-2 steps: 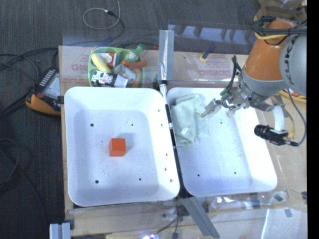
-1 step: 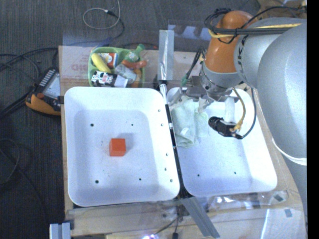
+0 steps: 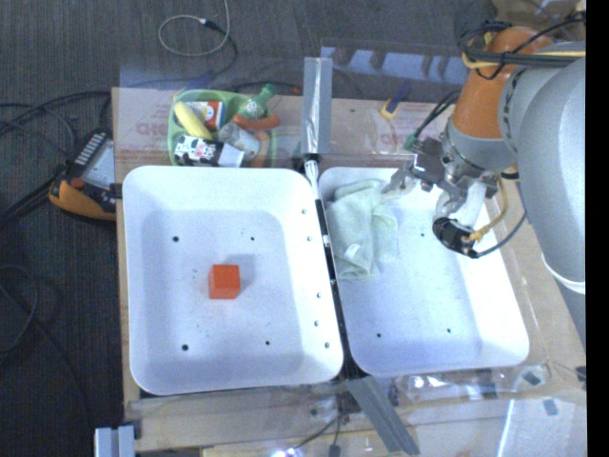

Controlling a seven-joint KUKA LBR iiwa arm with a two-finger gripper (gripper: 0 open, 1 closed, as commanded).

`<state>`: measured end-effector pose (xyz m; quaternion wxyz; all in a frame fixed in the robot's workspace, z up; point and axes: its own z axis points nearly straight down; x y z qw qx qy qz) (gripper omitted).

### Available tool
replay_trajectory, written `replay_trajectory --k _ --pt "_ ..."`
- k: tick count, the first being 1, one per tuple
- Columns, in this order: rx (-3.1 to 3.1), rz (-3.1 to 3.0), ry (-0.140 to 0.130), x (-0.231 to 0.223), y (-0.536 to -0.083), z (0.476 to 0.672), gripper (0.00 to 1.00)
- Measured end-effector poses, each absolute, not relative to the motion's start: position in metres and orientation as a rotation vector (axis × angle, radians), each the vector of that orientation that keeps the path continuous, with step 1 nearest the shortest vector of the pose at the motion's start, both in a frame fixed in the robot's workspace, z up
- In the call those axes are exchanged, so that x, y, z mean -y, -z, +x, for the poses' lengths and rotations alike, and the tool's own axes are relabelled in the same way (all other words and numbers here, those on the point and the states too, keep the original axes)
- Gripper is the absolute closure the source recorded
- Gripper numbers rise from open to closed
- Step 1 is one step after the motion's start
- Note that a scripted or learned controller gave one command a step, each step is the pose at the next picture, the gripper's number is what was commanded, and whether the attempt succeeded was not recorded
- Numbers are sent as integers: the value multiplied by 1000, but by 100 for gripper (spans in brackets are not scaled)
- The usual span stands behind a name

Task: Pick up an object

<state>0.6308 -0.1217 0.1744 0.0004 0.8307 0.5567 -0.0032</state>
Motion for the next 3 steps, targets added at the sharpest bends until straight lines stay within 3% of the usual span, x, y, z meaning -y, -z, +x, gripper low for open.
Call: replay_trajectory --k 1,2,3 --pt "-1919 2485 -4 123 -96 607 0" --pt "-1716 2630 9 181 -194 558 0" --pt "-1534 2737 1 115 -93 580 0"
